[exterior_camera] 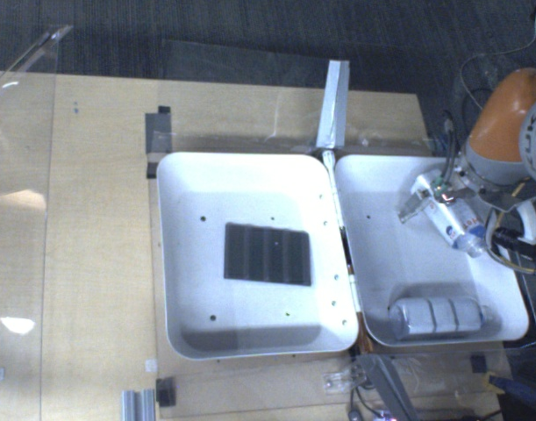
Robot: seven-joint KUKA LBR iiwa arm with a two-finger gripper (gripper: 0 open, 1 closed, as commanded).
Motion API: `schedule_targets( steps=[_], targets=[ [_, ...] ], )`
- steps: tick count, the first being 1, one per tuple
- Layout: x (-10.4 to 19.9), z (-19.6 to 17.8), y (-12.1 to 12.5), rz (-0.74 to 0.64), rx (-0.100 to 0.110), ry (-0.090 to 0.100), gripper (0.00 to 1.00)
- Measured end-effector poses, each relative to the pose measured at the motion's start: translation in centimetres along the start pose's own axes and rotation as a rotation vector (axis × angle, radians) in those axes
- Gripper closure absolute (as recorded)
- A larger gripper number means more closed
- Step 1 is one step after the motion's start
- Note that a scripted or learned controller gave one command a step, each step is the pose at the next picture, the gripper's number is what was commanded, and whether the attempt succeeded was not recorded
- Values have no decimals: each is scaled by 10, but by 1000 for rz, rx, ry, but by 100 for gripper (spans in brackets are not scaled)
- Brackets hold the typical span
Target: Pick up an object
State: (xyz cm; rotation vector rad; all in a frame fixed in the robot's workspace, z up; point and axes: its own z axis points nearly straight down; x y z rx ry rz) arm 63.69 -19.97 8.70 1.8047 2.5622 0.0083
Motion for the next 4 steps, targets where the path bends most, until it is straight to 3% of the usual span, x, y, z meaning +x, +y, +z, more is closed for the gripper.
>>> schedule_targets(
  steps=[1, 2, 3, 4],
  targets=[
    [-14, -29, 28, -40, 0, -1, 0],
    [-21, -13, 27, -145, 17, 6, 0],
    [-17, -13, 28, -77, 13, 7, 0],
    [-21, -11, 24, -200, 22, 7, 0]
  ],
)
